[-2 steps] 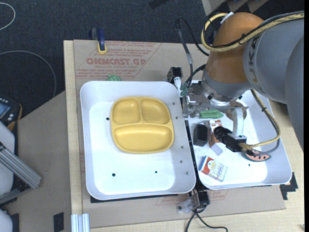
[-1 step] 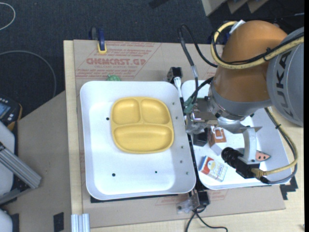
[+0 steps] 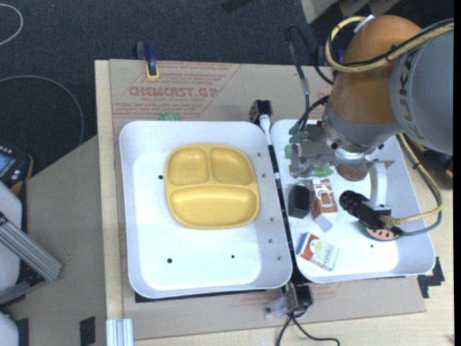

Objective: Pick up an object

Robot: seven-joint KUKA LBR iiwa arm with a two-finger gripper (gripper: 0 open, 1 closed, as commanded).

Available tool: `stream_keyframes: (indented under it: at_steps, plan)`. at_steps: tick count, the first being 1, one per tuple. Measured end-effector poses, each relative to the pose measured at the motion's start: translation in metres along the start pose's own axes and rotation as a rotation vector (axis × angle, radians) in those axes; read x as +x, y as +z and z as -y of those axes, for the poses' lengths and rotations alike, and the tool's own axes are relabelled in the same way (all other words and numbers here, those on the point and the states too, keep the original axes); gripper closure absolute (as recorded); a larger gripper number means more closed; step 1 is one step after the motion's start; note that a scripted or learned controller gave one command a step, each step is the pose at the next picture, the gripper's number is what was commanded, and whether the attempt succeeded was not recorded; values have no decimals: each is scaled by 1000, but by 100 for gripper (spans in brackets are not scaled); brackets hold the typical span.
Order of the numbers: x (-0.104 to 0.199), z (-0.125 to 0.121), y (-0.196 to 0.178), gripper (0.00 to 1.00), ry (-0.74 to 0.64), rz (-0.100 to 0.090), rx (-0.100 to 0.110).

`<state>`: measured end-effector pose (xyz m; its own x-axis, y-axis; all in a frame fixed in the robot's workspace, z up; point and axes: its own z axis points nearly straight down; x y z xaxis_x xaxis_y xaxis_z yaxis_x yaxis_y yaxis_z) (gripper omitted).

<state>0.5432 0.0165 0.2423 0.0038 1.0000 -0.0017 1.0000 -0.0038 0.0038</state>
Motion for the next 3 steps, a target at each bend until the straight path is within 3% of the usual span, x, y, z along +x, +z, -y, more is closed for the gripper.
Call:
stream_keyframes:
  at_steps: [1, 2, 3]
  plan:
    - [10, 40, -111, 100, -6, -2, -1]
    - [-101, 48, -43, 100, 3, -2, 9]
    - [-36, 0, -26, 100, -8, -1, 0]
